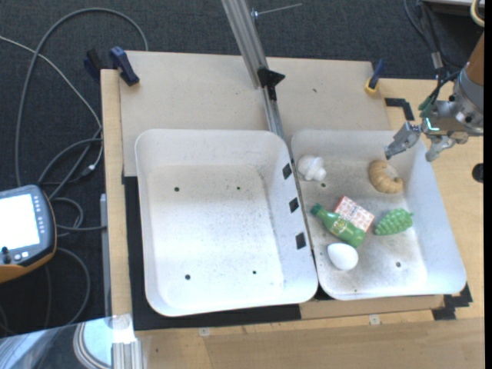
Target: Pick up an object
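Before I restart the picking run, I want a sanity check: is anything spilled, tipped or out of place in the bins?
Only the green bottle stands out: it lies on its side in the right bin, against the pink box. Nothing looks spilled. The gripper hangs open above that bin's upper right edge.

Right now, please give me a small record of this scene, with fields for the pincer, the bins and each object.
pincer: open, holding nothing, above the right bin's upper right edge
left bin: white, shallow
right bin: white, holds five objects
tan croissant-like object: nearest the pincer, upper right of bin
small white object: upper left of bin
green bottle: lying down, centre
pink-and-white box: touching the bottle
green bumpy object: right of the box
white egg: lowest, below the bottle
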Motion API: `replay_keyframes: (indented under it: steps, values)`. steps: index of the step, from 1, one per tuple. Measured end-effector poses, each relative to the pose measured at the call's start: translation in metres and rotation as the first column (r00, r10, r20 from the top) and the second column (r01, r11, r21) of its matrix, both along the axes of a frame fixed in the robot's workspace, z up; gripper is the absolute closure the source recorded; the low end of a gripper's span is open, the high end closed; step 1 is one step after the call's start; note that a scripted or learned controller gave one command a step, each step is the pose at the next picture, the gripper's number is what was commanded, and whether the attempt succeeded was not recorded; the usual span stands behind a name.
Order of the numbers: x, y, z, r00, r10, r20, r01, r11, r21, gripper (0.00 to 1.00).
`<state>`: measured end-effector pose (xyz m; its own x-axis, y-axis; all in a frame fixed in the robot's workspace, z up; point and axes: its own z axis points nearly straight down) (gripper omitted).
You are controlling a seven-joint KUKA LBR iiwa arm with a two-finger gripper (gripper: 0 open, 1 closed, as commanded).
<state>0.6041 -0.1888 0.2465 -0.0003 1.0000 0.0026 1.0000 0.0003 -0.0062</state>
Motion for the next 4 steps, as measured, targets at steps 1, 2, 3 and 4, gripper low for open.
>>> replay_keyframes:
  steps: [1, 2, 3, 4]
  values:
    - [0.0, 0.0, 0.002, 1.0, 0.002, 0.003, -0.002, 1.0, -0.001, 0.0]
    - [0.007, 0.006, -0.044, 1.0, 0.003, 0.0, -0.003, 1.0, -0.001, 0.0]
    - [-0.002, 0.004, -0.091, 1.0, 0.0, -0.001, 0.0, 1.0, 0.0, 0.0]
    - [0.003, 0.0, -0.136, 1.0, 0.0, 0.0, 0.0, 1.0, -0.001, 0.0]
